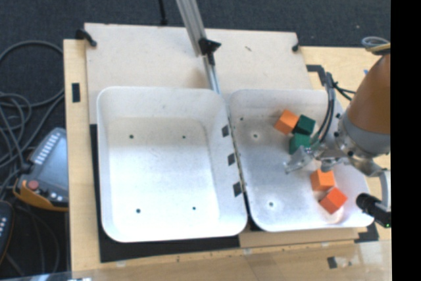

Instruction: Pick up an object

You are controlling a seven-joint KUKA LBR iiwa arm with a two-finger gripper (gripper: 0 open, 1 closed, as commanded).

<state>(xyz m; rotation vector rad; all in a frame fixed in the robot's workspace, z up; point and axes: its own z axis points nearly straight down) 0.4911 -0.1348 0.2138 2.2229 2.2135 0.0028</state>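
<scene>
The jaws (299, 160) hang low inside the right bin (263, 207), and whether they are spread or pressed together cannot be told from this slanted view; nothing shows between them. Taking the jaws as the landmark: a dark green block (300, 142) sits just beyond them, almost touching, a second green block (306, 124) lies past that, and an orange block (287, 122) rests beside it, the three bunched tight. On the near side of the jaws, toward the arm (370, 108), lie an orange block (322, 179) and a red-orange block (333, 199) close to the bin's front wall. The likely failure is a closing on air, or a nudge that shoves the green block into its neighbours instead of seating it. The bunched trio leaves little gap for a finger to slip down; the near pair crowd the rim. Away from the jaws toward the divider, the bin floor is bare, giving room to retreat. The left bin (118, 220) and the surface (164, 52) lie well apart.
</scene>
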